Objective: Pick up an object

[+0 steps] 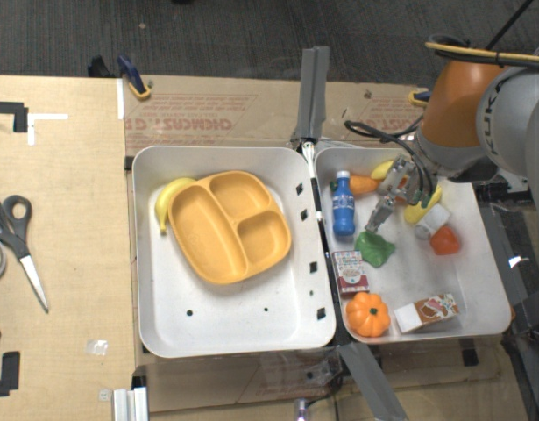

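Hand (380,217) lowered into right bin (479,323), right of frame centre, fingers spread apart, tips just above green leafy toy (375,249), nothing gripped. Blue bottle (343,203) just left of hand. Pumpkin (368,314) near bin's lower edge. Left bin (164,314) containing orange divided plate (230,226) and banana (168,198).

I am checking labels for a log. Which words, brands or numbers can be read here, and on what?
Cardboard sheet: red print, seen upside down, not legible.
Blue bottle: label too small.
Small red-and-white box: print blurred.
Small carton: picture and print blurred.
None can be quoted with confidence.
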`<control>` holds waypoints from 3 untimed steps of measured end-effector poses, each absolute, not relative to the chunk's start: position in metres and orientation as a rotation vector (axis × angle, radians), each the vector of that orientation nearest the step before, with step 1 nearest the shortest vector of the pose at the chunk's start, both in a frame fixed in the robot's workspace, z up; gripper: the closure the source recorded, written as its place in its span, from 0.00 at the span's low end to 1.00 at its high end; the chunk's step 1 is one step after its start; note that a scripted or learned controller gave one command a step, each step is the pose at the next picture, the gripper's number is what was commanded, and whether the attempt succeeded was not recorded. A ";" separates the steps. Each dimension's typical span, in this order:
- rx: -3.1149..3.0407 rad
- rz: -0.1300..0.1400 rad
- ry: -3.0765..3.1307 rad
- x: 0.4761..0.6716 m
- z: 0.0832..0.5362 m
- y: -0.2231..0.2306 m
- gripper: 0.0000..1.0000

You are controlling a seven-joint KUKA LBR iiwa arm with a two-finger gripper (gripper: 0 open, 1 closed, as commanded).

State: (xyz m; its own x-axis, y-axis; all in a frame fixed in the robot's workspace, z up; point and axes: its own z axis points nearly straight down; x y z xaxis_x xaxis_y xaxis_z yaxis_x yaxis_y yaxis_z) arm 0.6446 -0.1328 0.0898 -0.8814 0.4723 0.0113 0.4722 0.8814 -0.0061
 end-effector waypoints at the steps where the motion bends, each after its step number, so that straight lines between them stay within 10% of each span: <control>1: -0.920 0.009 -2.992 0.642 0.088 -0.108 0.00; 2: -1.081 0.005 -2.933 0.647 0.088 -0.153 0.00; 3: -1.171 0.002 -2.915 0.607 0.091 -0.149 0.00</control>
State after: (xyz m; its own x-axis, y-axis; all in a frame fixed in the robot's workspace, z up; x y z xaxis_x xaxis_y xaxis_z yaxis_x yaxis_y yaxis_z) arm 0.6073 -0.1487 0.0911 -0.7221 0.6918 -0.0003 0.6918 0.7221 -0.0016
